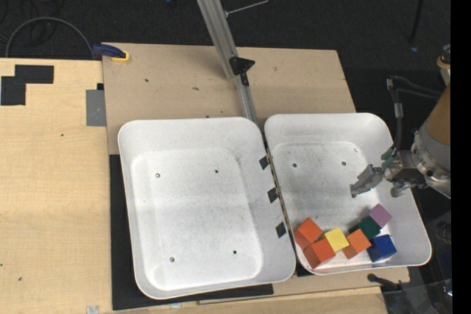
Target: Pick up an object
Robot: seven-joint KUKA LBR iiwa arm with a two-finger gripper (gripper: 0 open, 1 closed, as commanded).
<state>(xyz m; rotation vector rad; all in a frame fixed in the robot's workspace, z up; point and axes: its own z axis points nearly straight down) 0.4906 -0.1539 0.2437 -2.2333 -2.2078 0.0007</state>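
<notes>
Several coloured blocks lie in the near right corner of the right bin (pixel 324 136): two orange-red blocks (pixel 315 240), a yellow one (pixel 337 240), an orange one (pixel 358 240), a green one (pixel 370 226), a purple one (pixel 380 215) and a blue one (pixel 382 247). My gripper (pixel 377 189) hangs over the right side of that bin, just above and behind the purple block. It is open, with nothing between its fingers (pixel 363 182).
The left bin (pixel 147 132) sits beside the right one, joined by black clips (pixel 271 193). A slanted aluminium post (pixel 217 22) rises behind the bins. The wooden bench (pixel 51 158) spreads to the left.
</notes>
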